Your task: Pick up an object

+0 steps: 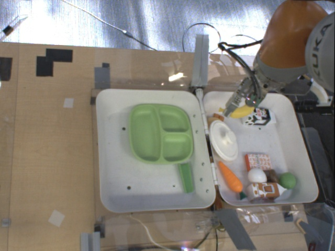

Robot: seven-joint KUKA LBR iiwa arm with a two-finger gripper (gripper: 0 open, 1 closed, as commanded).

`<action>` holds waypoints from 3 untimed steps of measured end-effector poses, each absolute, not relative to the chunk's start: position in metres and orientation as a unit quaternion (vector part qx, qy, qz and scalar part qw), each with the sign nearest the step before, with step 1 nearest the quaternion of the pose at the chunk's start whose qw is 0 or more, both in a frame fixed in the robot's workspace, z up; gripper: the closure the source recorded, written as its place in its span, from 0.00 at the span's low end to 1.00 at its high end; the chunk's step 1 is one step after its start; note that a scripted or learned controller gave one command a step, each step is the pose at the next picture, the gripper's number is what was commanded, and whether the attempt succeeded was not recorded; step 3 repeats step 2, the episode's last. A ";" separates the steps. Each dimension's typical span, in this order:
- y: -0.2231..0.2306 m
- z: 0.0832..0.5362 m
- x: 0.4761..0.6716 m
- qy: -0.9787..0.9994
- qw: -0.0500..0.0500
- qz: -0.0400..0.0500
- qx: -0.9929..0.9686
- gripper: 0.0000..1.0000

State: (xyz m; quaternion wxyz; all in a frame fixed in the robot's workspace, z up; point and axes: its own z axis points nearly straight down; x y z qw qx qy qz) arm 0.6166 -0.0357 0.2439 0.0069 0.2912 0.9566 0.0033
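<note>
In the right bin [306,163], at the near side, lie a small house-like box [265,191], a green ball [287,181] and an orange carrot [230,176]. Farther, a white lid [224,140] rests. At the far side the gripper [242,102] is closed on a yellow object [241,111], its jaws gripping it. The left bin [112,156] holds a green tray [161,134].

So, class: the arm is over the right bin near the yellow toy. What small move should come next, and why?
Probably a short descent onto the yellow toy. The gripper sits right above it at the back of the right bin, so it is the nearest target; whether it is already gripped cannot be told.
</note>
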 end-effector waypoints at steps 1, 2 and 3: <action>-0.008 0.191 0.533 0.908 0.001 0.001 0.419 1.00; -0.046 0.272 0.609 0.894 0.007 0.002 0.449 1.00; -0.046 0.272 0.609 0.894 0.007 0.002 0.449 1.00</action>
